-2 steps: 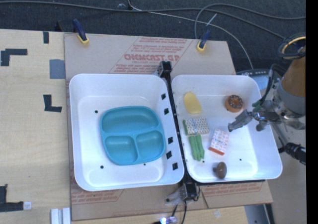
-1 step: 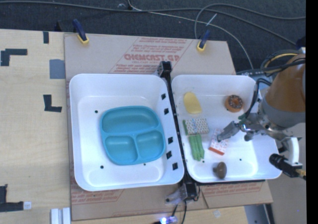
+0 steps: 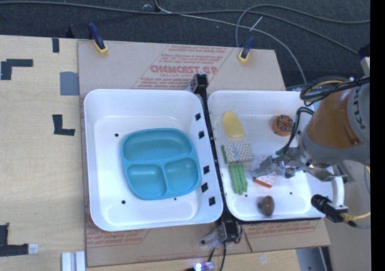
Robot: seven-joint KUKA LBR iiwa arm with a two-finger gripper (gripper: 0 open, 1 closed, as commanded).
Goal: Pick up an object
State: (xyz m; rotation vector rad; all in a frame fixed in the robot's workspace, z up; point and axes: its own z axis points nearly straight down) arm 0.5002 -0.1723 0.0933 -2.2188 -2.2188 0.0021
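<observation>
**Arm low over the right bin, fingers among the small objects**

Nearest the lens, at the bottom edge of the bench, a black clamp [image 3: 224,232] sits where the two bins meet. Just above it, near the front wall of the right bin [image 3: 283,214], lies a small dark brown lump [image 3: 266,205].

Left of centre in that bin, a green bundle of stalk-like pieces [image 3: 237,177] lies lengthwise, with a small checkered grey-green block [image 3: 238,152] touching its upper end. A yellow rounded object [image 3: 233,124] rests further back, and a brown ring-shaped object [image 3: 283,124] sits near the far right corner. A small red-orange piece [image 3: 263,183] lies just below the gripper's tips.

The gripper [image 3: 269,166] reaches in from the right, its grey fingers [image 3: 263,165] low over the bin floor beside the checkered block. Whether they are spread or pressed together cannot be told, and nothing can be seen caught between them. Behind them the arm's orange band [image 3: 332,121] bulks over the bin's right wall.

The left bin [image 3: 96,143] holds a blue divided tray [image 3: 160,162], lying flat in the middle.

Two yellow-tipped clamps [image 3: 98,40] [image 3: 245,52] pin the cardboard sheet [image 3: 180,65] at the far edge.
</observation>
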